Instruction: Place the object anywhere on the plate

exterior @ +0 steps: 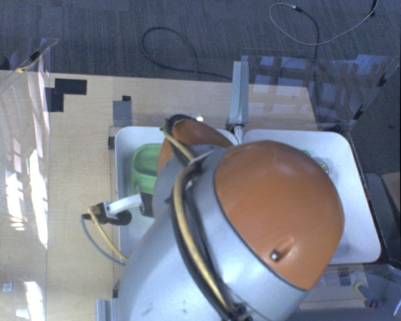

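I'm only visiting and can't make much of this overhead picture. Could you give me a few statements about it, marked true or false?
1. The big grey arm with an orange cap covers much of both shallow white bins. True.
2. A round green plate peeks out in the left white bin. True.
3. The green plate lies in the right white bin. False: it lies in the left one.
4. The floor beyond the bench is bright red tile. False: it is dark grey carpet with thin cables on it.
5. The bench top is pale wood. True.
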Controlling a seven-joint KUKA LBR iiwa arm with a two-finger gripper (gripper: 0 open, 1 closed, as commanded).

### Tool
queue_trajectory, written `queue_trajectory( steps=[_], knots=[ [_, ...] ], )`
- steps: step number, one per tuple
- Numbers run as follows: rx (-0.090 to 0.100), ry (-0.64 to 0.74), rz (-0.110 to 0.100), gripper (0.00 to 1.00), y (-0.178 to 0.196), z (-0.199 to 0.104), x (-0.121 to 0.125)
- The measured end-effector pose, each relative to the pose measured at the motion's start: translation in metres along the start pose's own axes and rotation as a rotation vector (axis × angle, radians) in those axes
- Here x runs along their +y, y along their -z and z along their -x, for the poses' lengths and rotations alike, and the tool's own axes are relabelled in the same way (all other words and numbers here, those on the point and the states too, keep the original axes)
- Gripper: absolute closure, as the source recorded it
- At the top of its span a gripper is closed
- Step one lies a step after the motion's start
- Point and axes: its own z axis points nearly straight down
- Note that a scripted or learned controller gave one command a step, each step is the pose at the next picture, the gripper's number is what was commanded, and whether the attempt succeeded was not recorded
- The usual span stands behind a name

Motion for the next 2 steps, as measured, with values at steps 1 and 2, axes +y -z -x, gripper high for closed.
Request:
queue_trajectory(
  steps=[1, 2],
  knots=[
    [0.029, -0.005, 0.006, 0.00, -0.005, -0.081, 0.018],
    [0.026, 0.007, 0.009, 0.00, 0.097, -0.147, 0.033]
  ],
)
